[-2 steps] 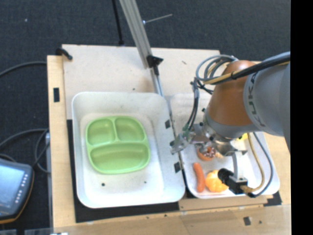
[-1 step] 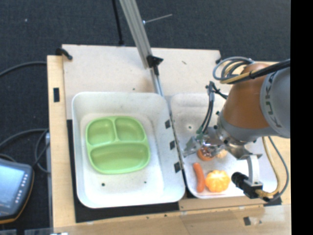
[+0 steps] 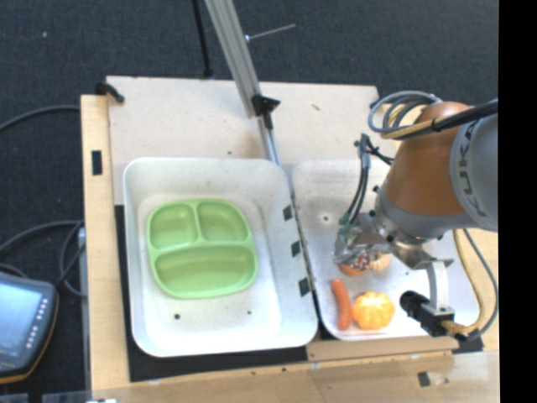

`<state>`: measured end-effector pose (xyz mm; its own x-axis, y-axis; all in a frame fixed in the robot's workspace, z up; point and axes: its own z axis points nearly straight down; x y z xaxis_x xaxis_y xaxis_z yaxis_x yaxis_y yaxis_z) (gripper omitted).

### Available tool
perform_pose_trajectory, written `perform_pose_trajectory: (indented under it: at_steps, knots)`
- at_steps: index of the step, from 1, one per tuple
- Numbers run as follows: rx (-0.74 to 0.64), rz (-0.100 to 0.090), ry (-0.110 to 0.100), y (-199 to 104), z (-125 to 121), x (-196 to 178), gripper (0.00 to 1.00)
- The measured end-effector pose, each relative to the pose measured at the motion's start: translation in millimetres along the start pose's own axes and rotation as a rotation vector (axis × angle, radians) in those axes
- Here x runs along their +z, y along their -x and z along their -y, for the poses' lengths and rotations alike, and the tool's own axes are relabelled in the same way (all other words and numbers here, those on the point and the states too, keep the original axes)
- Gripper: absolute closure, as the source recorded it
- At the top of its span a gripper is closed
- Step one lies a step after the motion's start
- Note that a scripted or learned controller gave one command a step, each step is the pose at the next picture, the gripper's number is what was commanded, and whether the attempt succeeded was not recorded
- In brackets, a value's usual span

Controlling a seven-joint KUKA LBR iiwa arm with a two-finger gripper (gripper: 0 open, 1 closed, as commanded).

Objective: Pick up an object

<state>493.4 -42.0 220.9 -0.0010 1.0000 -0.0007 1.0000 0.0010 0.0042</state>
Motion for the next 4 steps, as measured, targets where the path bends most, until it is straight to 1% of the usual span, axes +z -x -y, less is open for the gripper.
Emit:
perform_pose_trajectory:
  at_steps: [1,4]
  knots:
    - [0.001,0.0,-0.001,-0.2,0.2,0.5,0.0]
    - [0.002,-0.001,-0.001,-0.3,0.1,0.6,0.0]
